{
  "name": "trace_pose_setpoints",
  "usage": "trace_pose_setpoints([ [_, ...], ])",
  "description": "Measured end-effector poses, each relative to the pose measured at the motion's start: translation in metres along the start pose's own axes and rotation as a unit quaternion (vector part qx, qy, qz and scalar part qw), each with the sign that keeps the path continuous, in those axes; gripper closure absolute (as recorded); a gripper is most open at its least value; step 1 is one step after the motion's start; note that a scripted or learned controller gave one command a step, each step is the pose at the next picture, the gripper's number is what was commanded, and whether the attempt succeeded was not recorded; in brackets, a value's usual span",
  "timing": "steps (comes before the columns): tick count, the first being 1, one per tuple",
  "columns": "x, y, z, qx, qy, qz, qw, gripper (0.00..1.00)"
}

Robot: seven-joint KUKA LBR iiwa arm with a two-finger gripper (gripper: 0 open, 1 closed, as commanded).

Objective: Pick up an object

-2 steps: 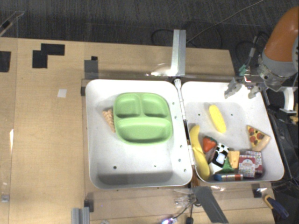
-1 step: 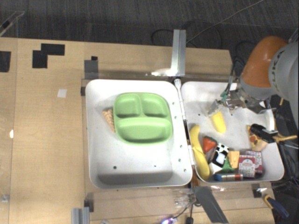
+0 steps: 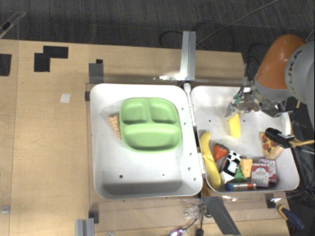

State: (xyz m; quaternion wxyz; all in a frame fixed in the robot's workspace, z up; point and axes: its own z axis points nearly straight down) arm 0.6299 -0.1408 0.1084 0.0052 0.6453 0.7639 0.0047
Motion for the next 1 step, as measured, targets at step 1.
trace_pose_setpoints([
  [1, 0.0397, 0.0494, -0.0805, 0.003, 0.0, 0.046, 0.999, 1.0],
])
